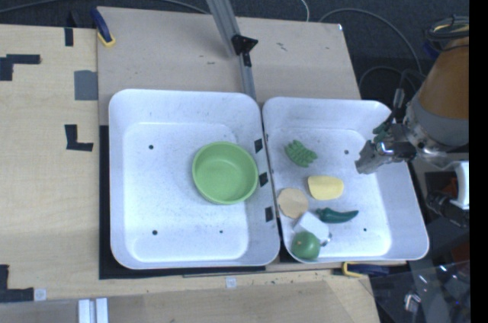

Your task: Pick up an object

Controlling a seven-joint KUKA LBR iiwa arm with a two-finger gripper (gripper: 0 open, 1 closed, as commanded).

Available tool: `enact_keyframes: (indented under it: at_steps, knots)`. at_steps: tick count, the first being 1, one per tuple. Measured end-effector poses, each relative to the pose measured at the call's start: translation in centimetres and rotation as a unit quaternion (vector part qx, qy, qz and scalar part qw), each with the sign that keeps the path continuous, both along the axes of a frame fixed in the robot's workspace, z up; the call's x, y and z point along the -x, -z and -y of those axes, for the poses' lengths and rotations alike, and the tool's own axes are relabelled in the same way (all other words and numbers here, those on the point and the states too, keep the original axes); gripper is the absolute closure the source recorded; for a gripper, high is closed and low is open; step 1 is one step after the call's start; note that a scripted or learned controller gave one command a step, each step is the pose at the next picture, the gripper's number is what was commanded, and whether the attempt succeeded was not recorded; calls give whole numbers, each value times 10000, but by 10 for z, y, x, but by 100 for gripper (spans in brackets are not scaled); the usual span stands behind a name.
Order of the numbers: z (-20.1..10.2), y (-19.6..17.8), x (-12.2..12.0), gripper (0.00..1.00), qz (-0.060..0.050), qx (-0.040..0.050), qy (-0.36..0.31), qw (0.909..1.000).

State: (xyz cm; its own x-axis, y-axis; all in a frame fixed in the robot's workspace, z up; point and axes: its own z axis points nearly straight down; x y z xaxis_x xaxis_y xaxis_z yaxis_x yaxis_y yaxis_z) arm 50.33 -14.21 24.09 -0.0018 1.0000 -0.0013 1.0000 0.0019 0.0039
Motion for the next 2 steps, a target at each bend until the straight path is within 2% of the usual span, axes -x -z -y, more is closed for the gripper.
enact_keyframes:
  at_steps: [2]
  knots:
    - [-108, -13, -28, 100, -23, -17, -27, 10000]
